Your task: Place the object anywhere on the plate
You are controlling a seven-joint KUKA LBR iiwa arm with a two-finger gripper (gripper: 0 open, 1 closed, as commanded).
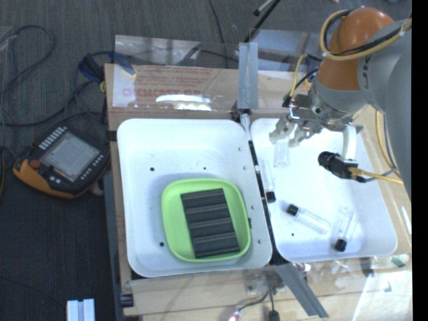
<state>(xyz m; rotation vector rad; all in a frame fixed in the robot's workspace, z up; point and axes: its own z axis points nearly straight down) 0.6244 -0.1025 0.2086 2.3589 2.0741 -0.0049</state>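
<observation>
Green plate (172, 199) (left bin) bears ribbed dark block (210, 223).

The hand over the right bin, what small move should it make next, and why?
Probably lower the hand onto the clear vial just beneath it: the green plate in the left bin carries a dark ridged block, no vial.

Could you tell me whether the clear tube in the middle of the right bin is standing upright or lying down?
Lying down. The clear tube rests flat on the right bin floor, its black cap pointing upper left.
</observation>
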